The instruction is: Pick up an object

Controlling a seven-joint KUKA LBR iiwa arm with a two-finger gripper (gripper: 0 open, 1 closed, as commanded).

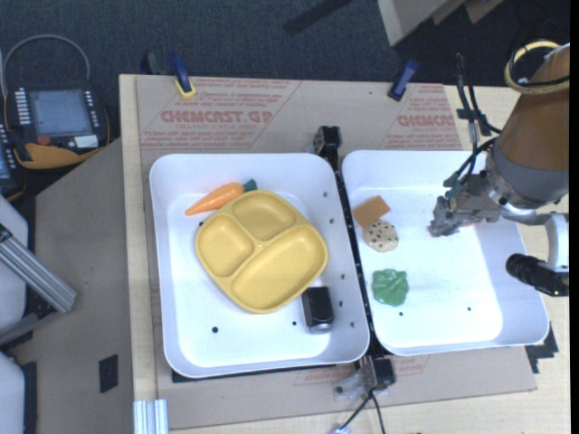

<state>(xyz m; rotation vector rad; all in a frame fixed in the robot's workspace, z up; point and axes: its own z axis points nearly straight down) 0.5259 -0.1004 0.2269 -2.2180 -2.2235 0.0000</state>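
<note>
Left white bin (172, 269) has an orange plastic carrot (213, 197) touching a yellow divided plate (261, 250), right bin's got a round speckled cookie (381, 234), and the pincer (443, 221) hangs nearby, can't tell its grip.

Faded red lettering reading "CHEMCAST G.P" is printed, repeated in rows, on the tan paper-covered board (271, 107) under the two white bins, while the smaller lines beneath it are too blurred to read.
</note>
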